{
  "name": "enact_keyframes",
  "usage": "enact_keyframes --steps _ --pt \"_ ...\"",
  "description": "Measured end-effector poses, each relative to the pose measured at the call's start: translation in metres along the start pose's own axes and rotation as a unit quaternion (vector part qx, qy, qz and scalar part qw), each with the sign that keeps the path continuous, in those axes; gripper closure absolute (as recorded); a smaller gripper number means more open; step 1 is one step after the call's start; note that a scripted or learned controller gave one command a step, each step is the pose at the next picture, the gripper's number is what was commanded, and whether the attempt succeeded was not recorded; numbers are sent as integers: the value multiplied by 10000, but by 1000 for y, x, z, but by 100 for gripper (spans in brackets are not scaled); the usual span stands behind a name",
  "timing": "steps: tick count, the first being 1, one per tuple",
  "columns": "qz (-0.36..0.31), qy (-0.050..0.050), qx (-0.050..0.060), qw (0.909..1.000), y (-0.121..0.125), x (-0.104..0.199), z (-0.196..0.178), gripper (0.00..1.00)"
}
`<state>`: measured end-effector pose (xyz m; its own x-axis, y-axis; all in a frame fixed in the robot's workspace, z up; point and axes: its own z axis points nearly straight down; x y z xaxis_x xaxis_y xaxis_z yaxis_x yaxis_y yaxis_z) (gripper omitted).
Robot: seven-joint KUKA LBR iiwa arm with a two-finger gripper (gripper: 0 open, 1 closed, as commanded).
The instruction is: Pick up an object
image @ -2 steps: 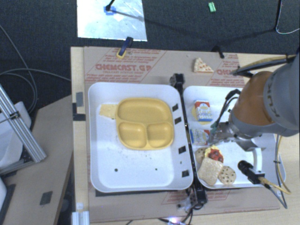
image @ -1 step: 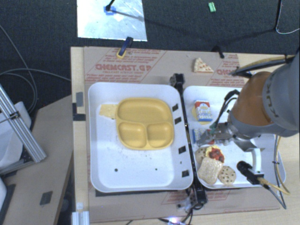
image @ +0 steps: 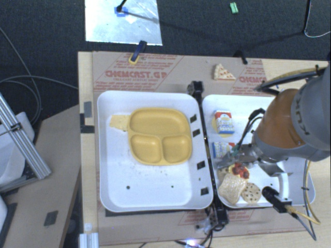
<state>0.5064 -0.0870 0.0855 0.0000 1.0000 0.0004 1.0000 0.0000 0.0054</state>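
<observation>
two white bins on a cardboard-covered tabletop, arm over the right one.

the left bin (image: 111, 190) holds a yellow divided tray (image: 158, 136) with a pale flat piece (image: 119, 122) at its left edge. the right bin (image: 240, 101) holds a red-and-white carton (image: 223, 122), a blue-white packet (image: 220, 149), and near its front edge a toast slice (image: 231, 187) beside a spotted cookie (image: 251, 192). the claw (image: 237, 165) hangs just above a small red item (image: 240, 170); whether it is spread or pinching, i cannot tell. the cardboard reads "chemcast".
</observation>
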Motion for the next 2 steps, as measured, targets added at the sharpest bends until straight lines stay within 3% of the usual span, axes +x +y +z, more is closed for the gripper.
enact_keyframes --steps 1,2 --pt "-17 0 -14 10000 2 1 -11 100" --pt "-16 0 -13 10000 1 1 -11 0"
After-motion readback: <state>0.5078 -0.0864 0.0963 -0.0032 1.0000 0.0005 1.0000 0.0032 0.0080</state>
